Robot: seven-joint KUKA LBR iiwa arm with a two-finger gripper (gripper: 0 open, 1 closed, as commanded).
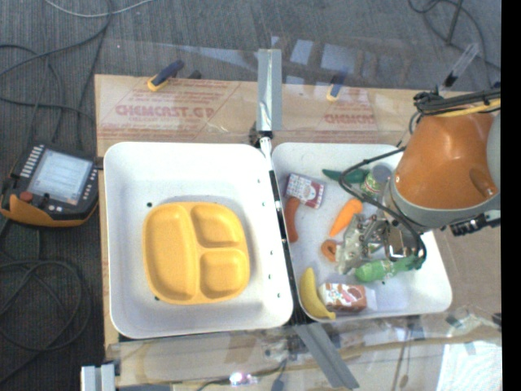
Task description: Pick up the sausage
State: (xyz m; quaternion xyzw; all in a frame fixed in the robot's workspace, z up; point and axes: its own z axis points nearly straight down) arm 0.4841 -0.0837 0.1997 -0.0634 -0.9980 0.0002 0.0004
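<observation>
Reddish sausage (291, 219) lies along the right bin's (431, 300) left wall, well left of the claw (373, 241); the claw's metal tangle hides whether it grips.

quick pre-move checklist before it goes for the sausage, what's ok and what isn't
1. Sausage located: ok. It lies in the right bin, along its left wall.
2. Sausage free to grasp: ok on top, nothing lies over it. The wall close beside it may crowd one finger.
3. Gripper over the sausage: not ok. It sits mid-bin, above the green item and next to the carrot.
4. Gripper free of other items: cannot tell, the clutter under it hides this.
5. Path leftward: not ok, the carrot lies between gripper and sausage, so lift first.
6. Yellow tray in the left bin: ok, out of the way.
</observation>
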